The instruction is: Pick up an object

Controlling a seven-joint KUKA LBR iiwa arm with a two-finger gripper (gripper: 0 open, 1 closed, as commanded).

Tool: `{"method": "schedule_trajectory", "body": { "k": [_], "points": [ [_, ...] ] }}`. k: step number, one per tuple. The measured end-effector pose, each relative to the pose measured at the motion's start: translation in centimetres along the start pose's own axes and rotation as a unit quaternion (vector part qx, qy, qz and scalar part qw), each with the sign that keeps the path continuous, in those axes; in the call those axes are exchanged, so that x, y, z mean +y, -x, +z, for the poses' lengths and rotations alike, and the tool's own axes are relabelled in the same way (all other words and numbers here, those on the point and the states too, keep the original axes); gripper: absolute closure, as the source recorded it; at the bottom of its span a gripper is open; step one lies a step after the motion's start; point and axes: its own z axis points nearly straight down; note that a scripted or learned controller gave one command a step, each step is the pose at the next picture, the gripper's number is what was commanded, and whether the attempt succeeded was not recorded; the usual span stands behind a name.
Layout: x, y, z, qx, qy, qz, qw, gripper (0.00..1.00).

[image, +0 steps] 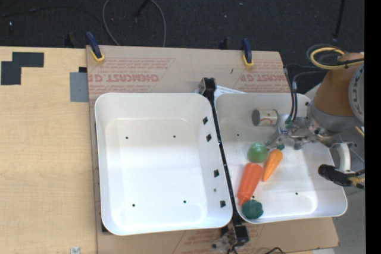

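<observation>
- Small orange carrot-shaped piece (pixel 272 164): lies in the right bin (pixel 324 202), upper-middle of the floor. Long axis slants, top end up-right, tip pointing down-left.
- Green ball (pixel 257 152) touches or sits just beside the carrot's left flank.
- Larger orange-red carrot (pixel 249 182) lies just down-left, roughly parallel; dark green lump (pixel 252 209) at its lower end, near the bin's front-left corner.
- Short grey cylinder (pixel 264 117) lies apart, toward the back wall.
- Gripper (pixel 287 138) hangs just up-right of the small carrot's top end, near the green ball too. Finger spread: cannot tell, metalwork too cluttered.
- Judgement: nearest pick is the small carrot or the ball; the move is a short shift down-left, jaws set across the carrot's slant.
- Left bin (pixel 119 110) lies well apart, beyond the black divider (pixel 215 151).
</observation>
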Motion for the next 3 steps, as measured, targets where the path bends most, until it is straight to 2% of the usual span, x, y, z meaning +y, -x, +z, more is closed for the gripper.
{"method": "schedule_trajectory", "body": {
  "k": [1, 2, 3],
  "points": [
    [6.2, -3.5, 0.0, 0.001, -0.001, -0.003, 1.0, 0.0],
    [6.2, -3.3, -1.0, 0.0, 0.0, -0.002, 1.0, 1.0],
    [7.9, -11.9, -10.5, 0.001, 0.006, -0.005, 1.0, 1.0]
  ]
}}
